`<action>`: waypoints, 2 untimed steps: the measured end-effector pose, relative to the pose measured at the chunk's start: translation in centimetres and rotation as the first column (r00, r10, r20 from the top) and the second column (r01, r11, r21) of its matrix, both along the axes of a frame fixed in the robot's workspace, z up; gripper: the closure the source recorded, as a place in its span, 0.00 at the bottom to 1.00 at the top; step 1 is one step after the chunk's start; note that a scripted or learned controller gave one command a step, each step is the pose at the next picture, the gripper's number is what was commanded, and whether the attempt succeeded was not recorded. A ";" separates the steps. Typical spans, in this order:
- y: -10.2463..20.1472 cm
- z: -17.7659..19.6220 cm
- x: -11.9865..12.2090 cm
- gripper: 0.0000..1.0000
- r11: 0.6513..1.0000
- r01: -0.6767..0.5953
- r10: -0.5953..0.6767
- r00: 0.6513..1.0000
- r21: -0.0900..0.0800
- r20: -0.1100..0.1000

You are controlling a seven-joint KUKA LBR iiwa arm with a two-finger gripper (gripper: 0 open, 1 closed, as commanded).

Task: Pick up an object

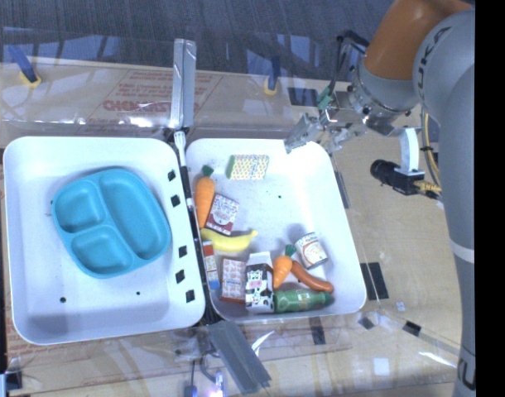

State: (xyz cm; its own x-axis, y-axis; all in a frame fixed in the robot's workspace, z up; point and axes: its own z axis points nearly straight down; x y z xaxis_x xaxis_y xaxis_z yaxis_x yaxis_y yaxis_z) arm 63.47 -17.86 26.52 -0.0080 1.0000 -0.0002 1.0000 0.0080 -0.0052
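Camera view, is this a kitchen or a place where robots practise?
Most likely a robot practice bench, not a kitchen. A grey arm reaches over two white bins; one bin holds toy food such as a banana, the other a blue divided plate.

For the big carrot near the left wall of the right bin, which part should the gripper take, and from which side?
Grip the carrot at mid-body, coming from above, fingers closing across its width. It lies flat and lengthwise beside the bin wall, so a side approach looks blocked.

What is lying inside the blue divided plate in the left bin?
The blue divided plastic plate shows three compartments with only bare blue surface inside. The part of the shallow white left bin beneath it is covered.
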 end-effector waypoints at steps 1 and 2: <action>3.6 -17.4 2.2 0.00 0.993 -0.115 0.115 0.993 -0.001 0.002; 3.7 -16.3 2.2 1.00 0.993 -0.118 0.118 0.993 0.000 0.001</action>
